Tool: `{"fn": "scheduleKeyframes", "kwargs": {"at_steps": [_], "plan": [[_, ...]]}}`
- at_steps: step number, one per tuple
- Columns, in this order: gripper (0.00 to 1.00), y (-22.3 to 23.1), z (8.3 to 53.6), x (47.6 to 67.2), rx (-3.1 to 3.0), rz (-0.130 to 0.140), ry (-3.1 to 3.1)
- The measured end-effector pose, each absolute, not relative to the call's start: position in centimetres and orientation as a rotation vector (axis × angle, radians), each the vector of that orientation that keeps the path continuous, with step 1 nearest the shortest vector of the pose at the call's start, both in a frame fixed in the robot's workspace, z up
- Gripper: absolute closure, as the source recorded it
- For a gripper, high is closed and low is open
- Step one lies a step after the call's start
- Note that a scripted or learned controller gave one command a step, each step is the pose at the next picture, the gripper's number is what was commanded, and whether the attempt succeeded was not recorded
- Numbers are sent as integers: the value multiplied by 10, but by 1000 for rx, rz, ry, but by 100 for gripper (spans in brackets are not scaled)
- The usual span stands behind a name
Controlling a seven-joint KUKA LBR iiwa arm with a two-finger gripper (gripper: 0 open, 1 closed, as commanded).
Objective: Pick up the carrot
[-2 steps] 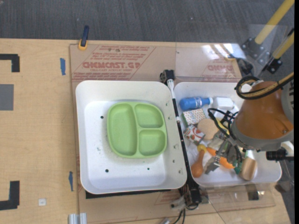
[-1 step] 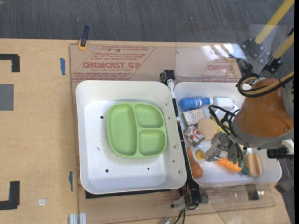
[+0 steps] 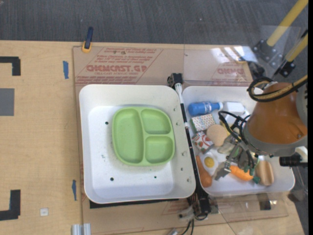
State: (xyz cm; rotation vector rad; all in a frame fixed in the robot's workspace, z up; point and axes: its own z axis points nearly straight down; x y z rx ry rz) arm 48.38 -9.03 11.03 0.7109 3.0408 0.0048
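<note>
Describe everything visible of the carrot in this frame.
The carrot is a small orange piece, apparently plastic, with a green tip at its right end. It lies nearly flat, slightly tilted, in the right bin near the front wall, directly beneath the gripper and beside a hot-dog bun. Whether the fingers grip it is unclear.

Robot lab; taped bench; two bins.

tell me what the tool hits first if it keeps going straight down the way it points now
Most likely the carrot: the tool points down into the right bin just above it. Depth is hard to judge from this slanted view.
</note>
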Motion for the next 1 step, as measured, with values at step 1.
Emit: {"fn": "scheduleKeyframes", "kwargs": {"at_steps": [1], "plan": [[0, -98, 91, 482, 455, 0, 3101]]}}
